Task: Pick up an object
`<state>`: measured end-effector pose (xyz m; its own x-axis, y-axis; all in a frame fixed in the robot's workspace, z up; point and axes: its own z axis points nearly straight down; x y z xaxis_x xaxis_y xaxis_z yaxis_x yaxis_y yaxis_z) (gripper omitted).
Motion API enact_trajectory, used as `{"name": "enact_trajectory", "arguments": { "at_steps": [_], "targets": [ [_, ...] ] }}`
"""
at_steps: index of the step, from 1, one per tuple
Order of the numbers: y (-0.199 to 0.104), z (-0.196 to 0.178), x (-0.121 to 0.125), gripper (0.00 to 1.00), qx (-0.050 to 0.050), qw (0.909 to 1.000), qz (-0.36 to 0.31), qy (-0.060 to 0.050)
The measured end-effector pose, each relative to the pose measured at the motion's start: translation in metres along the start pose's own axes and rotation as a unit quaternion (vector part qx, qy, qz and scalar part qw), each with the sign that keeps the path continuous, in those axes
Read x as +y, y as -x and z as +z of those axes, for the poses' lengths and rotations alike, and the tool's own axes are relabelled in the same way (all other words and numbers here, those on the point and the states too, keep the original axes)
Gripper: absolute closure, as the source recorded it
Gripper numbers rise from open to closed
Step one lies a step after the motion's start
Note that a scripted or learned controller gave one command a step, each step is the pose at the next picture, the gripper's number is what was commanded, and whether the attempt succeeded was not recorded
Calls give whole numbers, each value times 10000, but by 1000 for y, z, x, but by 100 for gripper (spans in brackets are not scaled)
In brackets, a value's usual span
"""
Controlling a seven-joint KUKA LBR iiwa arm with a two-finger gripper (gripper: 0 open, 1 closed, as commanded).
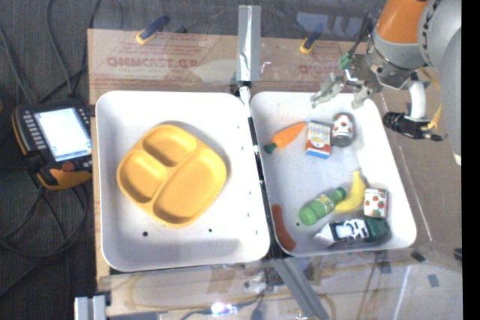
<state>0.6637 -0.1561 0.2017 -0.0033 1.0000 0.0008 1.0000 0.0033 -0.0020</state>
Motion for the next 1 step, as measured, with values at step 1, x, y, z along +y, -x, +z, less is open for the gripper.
{"name": "enact_trajectory", "arguments": {
  "at_steps": [1],
  "targets": [
    [37, 75, 12, 0, -68, 9994, -301, 164]
  ]
}}
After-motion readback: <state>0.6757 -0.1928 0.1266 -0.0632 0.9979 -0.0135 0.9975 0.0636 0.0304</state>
